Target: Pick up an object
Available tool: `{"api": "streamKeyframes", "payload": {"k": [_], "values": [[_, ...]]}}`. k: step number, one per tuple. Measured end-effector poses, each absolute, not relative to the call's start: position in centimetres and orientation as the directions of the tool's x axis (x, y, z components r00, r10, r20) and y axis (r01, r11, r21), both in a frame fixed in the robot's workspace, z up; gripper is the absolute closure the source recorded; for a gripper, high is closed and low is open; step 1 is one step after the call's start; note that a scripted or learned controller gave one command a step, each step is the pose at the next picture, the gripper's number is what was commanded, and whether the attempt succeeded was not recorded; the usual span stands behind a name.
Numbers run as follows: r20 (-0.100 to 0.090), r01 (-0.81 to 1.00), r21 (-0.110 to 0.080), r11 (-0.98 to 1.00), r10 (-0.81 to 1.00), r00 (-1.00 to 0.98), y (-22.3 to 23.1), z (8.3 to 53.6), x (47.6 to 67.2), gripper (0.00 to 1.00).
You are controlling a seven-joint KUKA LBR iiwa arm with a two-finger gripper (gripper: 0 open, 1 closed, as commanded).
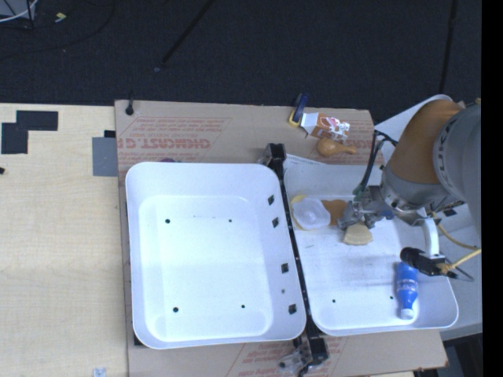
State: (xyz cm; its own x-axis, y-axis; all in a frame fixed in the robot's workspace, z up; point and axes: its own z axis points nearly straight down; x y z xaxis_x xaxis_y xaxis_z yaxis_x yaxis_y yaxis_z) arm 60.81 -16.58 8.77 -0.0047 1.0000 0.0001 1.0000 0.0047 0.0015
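Camera view from above shows the claw (363, 215) low over the upper middle of the right bin (354, 297). From this angle you cannot tell whether it is apart or together, and nothing can be seen gripped in it. A tan lump (357, 236) lies just below it, touching or nearly so. An orange-brown piece (335, 209) sits just to the claw's left, with a pale round lid (309, 214) beside that, near the bin's left wall. A blue bottle (405, 287) lies well apart, close to the lower right rim. That makes four things in this bin, with open floor across its lower left.

Of the two bins, the left bin (204, 250) is bare white floor. Both rest on a cardboard sheet (196, 132) on the table (55, 250). Behind the right bin, three things lie on the cardboard: an orange toy (334, 148), a red-and-white packet (333, 124) and a blue-and-yellow clip (299, 110).
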Motion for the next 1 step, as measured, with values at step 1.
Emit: {"api": "streamKeyframes", "payload": {"k": [1], "values": [[0.001, 1.0, 0.007, 0.007, 1.0, -0.007, -9.65, 16.3, 64.71, 1.0]]}}
